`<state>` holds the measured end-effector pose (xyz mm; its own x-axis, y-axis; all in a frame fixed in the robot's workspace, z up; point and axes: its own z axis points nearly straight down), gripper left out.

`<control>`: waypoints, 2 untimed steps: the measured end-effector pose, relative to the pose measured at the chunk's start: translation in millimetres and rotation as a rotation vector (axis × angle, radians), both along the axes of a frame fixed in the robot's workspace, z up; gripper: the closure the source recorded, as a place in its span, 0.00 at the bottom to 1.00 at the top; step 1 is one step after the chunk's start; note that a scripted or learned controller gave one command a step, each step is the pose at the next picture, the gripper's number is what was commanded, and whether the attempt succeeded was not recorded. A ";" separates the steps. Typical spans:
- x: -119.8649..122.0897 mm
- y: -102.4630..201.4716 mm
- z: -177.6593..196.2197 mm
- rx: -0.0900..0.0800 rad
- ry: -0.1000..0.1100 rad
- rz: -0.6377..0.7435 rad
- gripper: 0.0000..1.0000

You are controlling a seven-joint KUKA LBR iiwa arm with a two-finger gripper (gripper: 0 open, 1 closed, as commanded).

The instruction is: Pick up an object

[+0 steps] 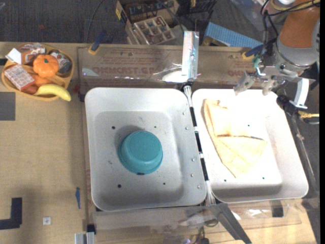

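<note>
A teal bowl lies upside down in the middle of the left bin. A pale yellow cloth, folded into a rough triangle, lies in the right bin. My gripper hangs above the far edge of the right bin, its two fingers spread apart with nothing between them. It is well above and behind the cloth.
A basket with an orange pumpkin, a banana and small boxes sits at the far left of the bench. A clear plastic-covered panel runs behind both bins. Cables and crates clutter the floor beyond.
</note>
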<state>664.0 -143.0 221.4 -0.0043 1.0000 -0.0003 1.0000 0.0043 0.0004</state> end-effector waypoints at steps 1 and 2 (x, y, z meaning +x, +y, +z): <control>3.5 20.4 100.4 -0.001 -0.002 -0.311 0.00; -10.5 130.6 -35.7 0.000 0.001 -0.127 0.00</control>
